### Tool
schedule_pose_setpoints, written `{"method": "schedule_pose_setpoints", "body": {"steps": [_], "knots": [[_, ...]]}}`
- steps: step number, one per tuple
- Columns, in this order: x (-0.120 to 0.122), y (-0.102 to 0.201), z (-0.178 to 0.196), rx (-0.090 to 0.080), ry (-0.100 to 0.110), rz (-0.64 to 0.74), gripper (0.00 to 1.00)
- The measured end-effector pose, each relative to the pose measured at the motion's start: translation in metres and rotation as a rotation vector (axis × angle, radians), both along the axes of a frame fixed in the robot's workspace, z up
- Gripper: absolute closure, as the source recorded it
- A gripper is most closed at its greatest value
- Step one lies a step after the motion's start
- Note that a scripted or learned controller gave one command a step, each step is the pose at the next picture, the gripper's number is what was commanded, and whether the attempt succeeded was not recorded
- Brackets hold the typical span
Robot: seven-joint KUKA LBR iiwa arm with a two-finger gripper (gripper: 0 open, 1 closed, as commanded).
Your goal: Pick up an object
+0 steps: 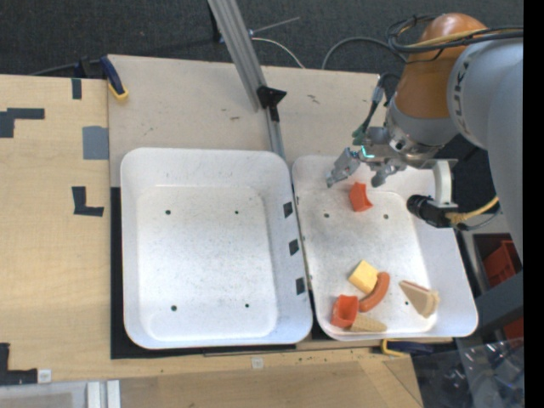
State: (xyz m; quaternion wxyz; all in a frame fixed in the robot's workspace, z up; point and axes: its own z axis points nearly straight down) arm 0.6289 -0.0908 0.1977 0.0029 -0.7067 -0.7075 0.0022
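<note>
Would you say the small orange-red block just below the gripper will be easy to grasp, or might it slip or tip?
The orange-red block looks blocky with flat faces, so it probably will not roll. It seems small and rigid, likely light, so a nudge from the gripper could slide it across the smooth right bin. It lies apart from the other pieces, so a grasp should not disturb them.

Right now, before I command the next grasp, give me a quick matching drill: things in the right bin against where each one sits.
Things:
1. lone orange-red block
2. yellow cube
3. tan wedge
4. two-finger tool

Places:
A. near the bin's right wall
B. above the bin's far end, fingers spread
C. far end, just below the tool
D. middle of the near cluster

Pairs: 1-C, 2-D, 3-A, 4-B
</note>
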Motion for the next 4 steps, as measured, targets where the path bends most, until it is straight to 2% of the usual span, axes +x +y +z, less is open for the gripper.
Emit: {"method": "schedule_pose_setpoints", "body": {"steps": [1,3,4], "knots": [[0.001,0.0,0.003,-0.001,-0.005,0.001,0.0],[-0.004,0.001,-0.085,-0.002,-0.001,0.001,0.0],[-0.005,0.002,-0.111,-0.002,-0.004,0.001,0.0]]}}
